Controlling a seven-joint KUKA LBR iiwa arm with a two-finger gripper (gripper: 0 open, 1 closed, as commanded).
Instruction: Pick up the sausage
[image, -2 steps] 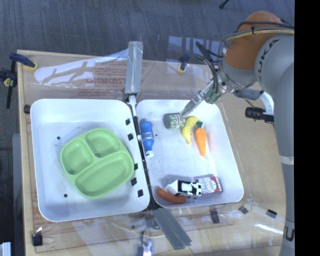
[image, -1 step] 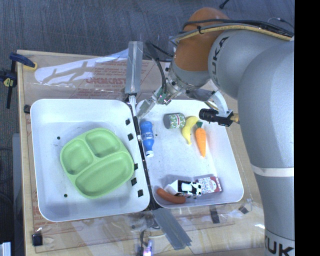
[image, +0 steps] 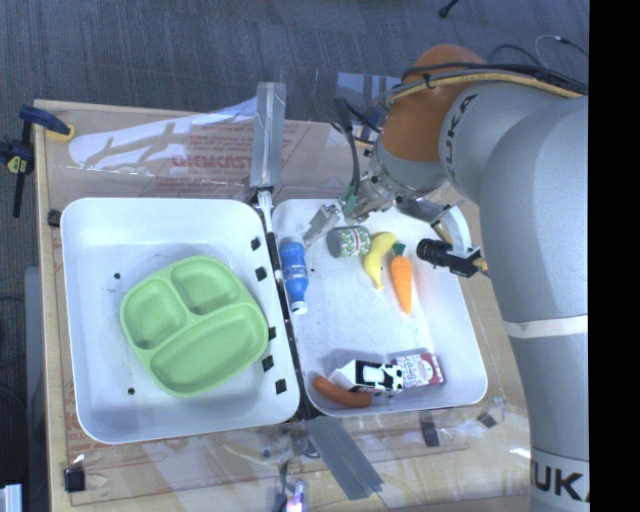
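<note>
Nearest the front edge of my bench, in the front-left corner of the right-hand shallow white plastic bin (image: 462, 345), lies the reddish-brown sausage (image: 341, 392), its long axis running roughly along the bin's front wall. A small milk carton printed with a cow pattern and a red end (image: 395, 372) lies touching it, just behind and to the right. Farther back along the bin's left wall is a blue plastic bottle with a white cap (image: 293, 270); across from it lie an orange carrot (image: 401, 283), a yellow banana (image: 377, 256) and a small green-labelled can (image: 349, 241). My pincer (image: 352, 203) hangs over the far edge, just behind the can; whether it is apart or together I cannot tell. The sausage lies diagonally toward the front from it, well apart, so I judge a long reach forward is needed. A green sectioned plate (image: 196, 323) sits in the left-hand white bin (image: 85, 235).
</note>
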